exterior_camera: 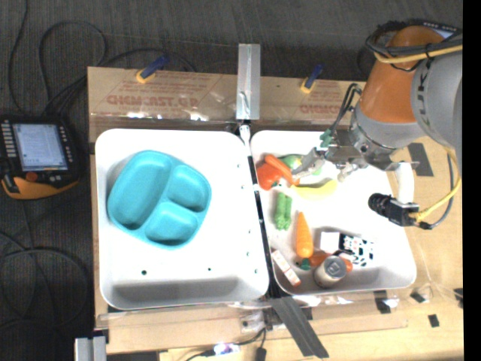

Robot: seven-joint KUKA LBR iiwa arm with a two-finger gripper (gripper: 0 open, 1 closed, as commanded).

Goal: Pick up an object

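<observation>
Gripper (325,168) low over right bin's (398,269) upper part; fingers spread apart, nothing between them; yellow banana (316,187) lies just beneath, long axis running left-right across the bin; likely target, reached by a short straight descent.

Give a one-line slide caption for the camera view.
End effector over the right bin of toys; blue divided tray in the left bin.
</observation>
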